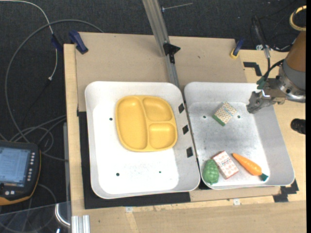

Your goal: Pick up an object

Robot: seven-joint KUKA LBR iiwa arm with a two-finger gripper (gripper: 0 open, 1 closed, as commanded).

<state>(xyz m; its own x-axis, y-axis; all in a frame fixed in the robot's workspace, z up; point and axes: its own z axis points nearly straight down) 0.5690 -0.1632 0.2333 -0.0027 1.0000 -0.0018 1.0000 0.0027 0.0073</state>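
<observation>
The arm (297, 64) is showing a grey rounded body with an orange band above the wrist. Black cables are running alongside it, and its hand (256, 102) is looking dark grey and metallic.

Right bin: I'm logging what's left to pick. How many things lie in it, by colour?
Orange: 1, carrot
Green: 1, lumpy toy
Red and white: 1, box
Pale speckled: 1, block
Total: 4
</observation>
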